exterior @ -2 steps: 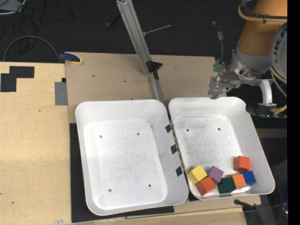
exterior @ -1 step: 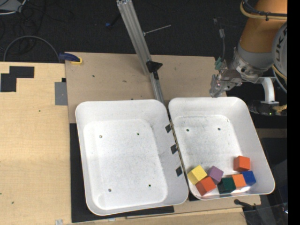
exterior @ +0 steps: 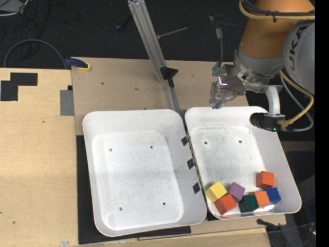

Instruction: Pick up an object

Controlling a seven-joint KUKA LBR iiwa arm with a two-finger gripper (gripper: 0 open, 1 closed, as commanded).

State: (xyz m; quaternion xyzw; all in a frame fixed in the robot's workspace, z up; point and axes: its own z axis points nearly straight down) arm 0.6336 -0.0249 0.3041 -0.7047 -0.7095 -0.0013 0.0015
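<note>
Now we see the claw [exterior: 222, 98] hanging above the far rim of the right bin [exterior: 241, 138], and we cannot tell its state.
We find small blocks clustered in that bin's near right corner: yellow block [exterior: 217, 190], purple block [exterior: 236, 190], two red blocks [exterior: 265, 179] [exterior: 225, 204], green block [exterior: 249, 203], orange block [exterior: 262, 197], blue block [exterior: 273, 194], all well apart from the claw.

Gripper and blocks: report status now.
Gripper above far rim of right bin, nothing between fingers. Blocks clustered in that bin's near corner, untouched. Nothing in the way.
</note>
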